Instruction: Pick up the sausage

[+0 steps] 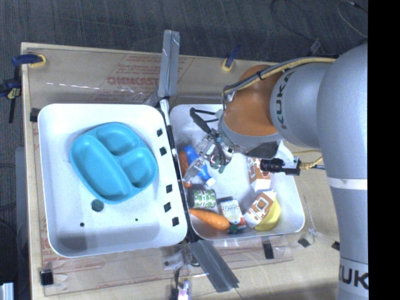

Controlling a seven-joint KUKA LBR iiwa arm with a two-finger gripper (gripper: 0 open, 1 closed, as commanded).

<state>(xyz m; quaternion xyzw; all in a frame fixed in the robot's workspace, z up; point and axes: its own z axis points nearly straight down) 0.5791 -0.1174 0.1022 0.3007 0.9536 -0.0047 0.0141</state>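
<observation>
A reddish-orange, sausage-like piece [182, 160] lies against the left wall of the right bin [294, 220], partly hidden by a blue item [191, 154]. My gripper [204, 162] hangs low over the left part of that bin, just right of the reddish piece and above the clutter. The grey arm with its orange band [250, 108] covers the back of the bin. Whether anything sits in the gripper is not visible.
The right bin also holds an orange carrot [209, 219], a green can [204, 198], a banana [272, 216] and small cartons [259, 206]. The left bin [62, 230] bears a blue divided plate [112, 160]. A grey divider bar [167, 67] runs between the bins.
</observation>
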